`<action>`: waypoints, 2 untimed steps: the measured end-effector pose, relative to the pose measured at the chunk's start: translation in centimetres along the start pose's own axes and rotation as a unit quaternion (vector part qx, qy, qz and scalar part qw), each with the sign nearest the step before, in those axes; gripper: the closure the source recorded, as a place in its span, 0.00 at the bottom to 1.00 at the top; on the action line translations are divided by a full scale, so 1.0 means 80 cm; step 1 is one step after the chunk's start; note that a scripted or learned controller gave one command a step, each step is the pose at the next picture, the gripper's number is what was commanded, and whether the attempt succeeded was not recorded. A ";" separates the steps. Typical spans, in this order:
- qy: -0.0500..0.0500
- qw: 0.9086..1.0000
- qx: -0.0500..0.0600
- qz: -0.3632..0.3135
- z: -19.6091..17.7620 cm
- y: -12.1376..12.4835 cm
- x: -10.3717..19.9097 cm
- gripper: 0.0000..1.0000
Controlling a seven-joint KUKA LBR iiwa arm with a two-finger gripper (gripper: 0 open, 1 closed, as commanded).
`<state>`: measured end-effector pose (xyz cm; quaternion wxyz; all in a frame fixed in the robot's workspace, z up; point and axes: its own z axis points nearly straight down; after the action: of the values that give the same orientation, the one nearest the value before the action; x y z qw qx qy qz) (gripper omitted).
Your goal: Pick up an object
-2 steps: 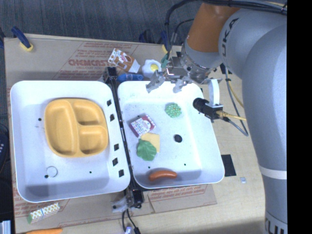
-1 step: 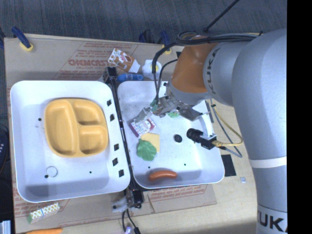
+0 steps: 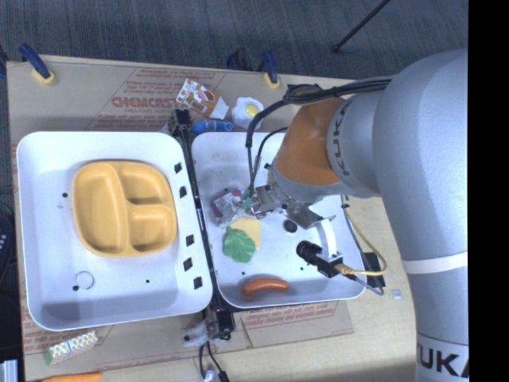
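light: even, bright | glare: white bins (image 3: 48, 213) washed out | focus: slightly soft

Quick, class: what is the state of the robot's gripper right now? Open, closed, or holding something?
Gripper: cannot be told. It is low in the right bin, beside a crumpled wrapper and above the yellow piece and green piece.

A robot-testing lab bench

A grey industrial arm with an orange band (image 3: 318, 146) reaches in from the right of the frame over two shallow white plastic bins (image 3: 48, 293) set side by side on brown printed cardboard (image 3: 151, 98), which blue spring clamps (image 3: 36, 62) pin to the bench at the top; dark carpet (image 3: 159, 14) lies beyond.
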<state>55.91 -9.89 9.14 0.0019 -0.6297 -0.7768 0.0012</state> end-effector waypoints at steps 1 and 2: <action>0.001 0.999 0.000 -0.043 0.001 -0.104 0.013 0.00; 0.001 0.998 0.000 -0.062 0.001 -0.101 0.023 0.00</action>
<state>47.61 -9.80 9.13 0.0024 -0.5807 -0.8141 0.0005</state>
